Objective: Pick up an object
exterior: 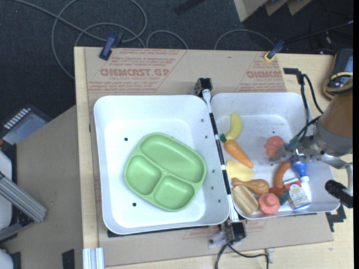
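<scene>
The right bin (pixel 255 106) holds several toy foods. A yellow banana (pixel 234 126) lies near its left wall, with an orange carrot (pixel 238 153) just below it. A pink-red fruit (pixel 274 145) lies mid-bin and an orange sausage (pixel 280 175) sits below it. A brown pastry (pixel 253 185), a bread roll (pixel 244 199) and a pink piece (pixel 269 204) crowd the front edge, beside a white bottle with a blue cap (pixel 299 190). My gripper (pixel 287 152) reaches in from the right, low over the bin, just right of the pink-red fruit and above the sausage.
The left bin (pixel 112 116) bears a green divided plate (pixel 164 171). A black clip (pixel 203 86) sits at the back where the bins meet. Cables run behind the bench and along the right bin's far right edge (pixel 305 102).
</scene>
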`<state>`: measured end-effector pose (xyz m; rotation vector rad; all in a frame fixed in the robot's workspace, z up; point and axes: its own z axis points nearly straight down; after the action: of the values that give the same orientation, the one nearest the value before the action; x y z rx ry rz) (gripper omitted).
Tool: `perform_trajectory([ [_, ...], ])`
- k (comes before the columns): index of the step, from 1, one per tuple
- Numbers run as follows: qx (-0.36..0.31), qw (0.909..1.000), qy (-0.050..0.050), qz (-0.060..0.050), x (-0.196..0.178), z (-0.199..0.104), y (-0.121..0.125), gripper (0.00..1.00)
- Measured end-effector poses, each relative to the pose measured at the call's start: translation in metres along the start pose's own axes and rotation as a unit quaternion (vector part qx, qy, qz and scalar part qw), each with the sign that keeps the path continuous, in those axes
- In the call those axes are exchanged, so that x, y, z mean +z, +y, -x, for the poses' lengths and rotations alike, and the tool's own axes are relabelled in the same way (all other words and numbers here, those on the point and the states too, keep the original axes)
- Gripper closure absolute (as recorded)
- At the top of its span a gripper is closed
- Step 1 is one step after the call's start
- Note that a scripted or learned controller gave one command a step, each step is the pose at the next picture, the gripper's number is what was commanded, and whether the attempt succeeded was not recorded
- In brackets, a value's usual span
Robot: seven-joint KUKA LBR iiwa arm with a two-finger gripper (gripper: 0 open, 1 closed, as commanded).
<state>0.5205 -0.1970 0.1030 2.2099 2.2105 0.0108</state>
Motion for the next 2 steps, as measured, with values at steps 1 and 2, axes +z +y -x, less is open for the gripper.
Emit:
perform_trajectory([
  [1,-0.001,1.0,0.0,0.004,0.0059,-0.0109,-0.0005,0.0],
  [2,0.0,1.0,0.0,0.003,0.0009,-0.0044,0.0008,1.0],
])
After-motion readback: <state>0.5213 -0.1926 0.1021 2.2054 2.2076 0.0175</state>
